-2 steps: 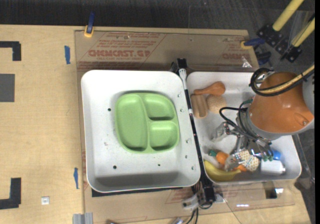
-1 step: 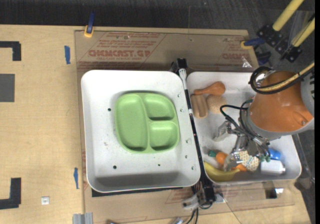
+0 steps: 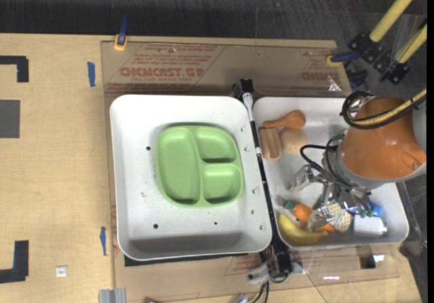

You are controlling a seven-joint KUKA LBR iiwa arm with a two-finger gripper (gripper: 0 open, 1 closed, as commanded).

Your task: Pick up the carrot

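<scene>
The carrot is a small orange piece with a green end, lying in the right bin near its front left corner, against a yellow banana. My gripper hangs low over the bin, just right of and slightly behind the carrot, under the arm's orange band. Nothing can be seen held in it. The arm hides the right side of the bin.
Two tan wooden pieces lie at the back of the right bin. A patterned item and a white and blue object sit at its front. The left bin holds a green divided plate.
</scene>
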